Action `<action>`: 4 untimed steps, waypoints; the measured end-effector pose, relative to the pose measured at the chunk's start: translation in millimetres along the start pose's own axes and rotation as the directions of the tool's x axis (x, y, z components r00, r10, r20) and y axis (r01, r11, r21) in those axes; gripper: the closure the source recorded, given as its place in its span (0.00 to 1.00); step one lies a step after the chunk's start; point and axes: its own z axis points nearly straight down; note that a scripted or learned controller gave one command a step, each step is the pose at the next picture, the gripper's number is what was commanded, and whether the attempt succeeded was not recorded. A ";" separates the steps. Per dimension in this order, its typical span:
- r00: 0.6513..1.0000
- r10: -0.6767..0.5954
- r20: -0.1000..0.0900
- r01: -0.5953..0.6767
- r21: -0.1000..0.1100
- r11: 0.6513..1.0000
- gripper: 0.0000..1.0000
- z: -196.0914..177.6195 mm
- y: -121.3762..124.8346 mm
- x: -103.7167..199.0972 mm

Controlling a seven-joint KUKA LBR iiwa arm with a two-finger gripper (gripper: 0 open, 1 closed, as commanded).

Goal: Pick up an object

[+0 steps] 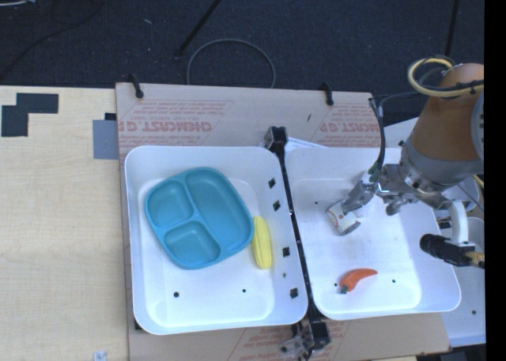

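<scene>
Though hand [345, 219] hangs over right bin [431, 298], finger spread unreadable; grasp indeterminate.

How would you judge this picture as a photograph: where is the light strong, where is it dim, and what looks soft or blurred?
Camera view: both white bins are brightly lit, nearly washed out; the dark floor behind the bench is dim; the gripper looks slightly soft, its fingers hard to make out; the blue plate, yellow corn and orange pepper read clearly with faint shadows.
</scene>
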 end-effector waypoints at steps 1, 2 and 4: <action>1.000 -0.001 0.001 0.001 -0.008 1.000 0.00 -3.6 2.0 -0.4; 1.000 -0.001 0.000 0.001 -0.002 1.000 0.00 59.7 5.5 -0.9; 1.000 0.005 0.001 -0.005 -0.007 1.000 1.00 98.7 6.0 -1.6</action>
